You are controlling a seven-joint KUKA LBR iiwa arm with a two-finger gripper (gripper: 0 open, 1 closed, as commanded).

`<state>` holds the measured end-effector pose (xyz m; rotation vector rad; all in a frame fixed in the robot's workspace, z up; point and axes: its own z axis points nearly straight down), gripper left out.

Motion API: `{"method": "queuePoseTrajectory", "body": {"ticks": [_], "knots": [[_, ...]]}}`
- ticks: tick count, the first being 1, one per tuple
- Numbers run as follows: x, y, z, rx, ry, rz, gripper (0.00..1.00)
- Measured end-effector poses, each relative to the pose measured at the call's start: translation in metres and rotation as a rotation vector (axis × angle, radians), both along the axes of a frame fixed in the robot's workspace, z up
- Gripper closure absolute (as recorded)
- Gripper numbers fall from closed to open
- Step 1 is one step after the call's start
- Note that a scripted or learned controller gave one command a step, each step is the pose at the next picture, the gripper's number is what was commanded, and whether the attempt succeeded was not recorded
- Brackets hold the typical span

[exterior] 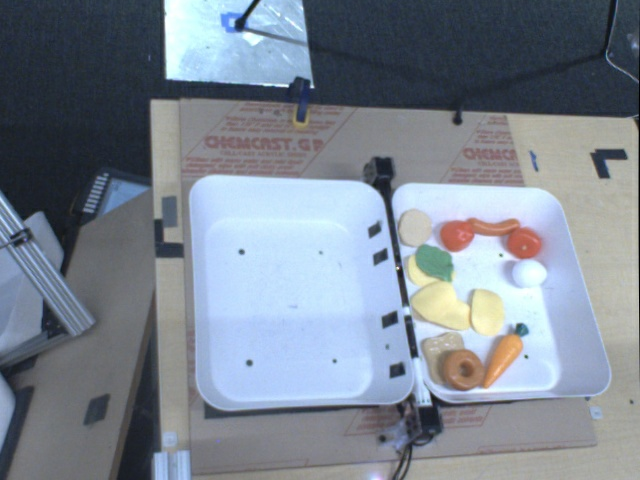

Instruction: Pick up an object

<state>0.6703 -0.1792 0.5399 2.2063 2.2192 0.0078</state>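
The toy foods crowd the right bin (578,268), along its left wall: a carrot (503,359) near the front edge touches a doughnut (462,369), which half hides a pale piece behind it. The left bin (290,293) adjoins. The pincer's state cannot be told.

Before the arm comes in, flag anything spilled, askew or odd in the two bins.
Nothing is spilled or broken. All the toy food crowds the right bin, mostly on its left side: the doughnut lies against the carrot, and the green leafy piece overlaps a yellow piece. Both bins sit square.
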Motion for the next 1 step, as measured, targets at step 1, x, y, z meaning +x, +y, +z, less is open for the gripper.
{"method": "queuePoseTrajectory", "body": {"ticks": [1], "knots": [[-0.0018,-0.0003,-0.0042,0.003,0.009,-0.002,0.0]]}}
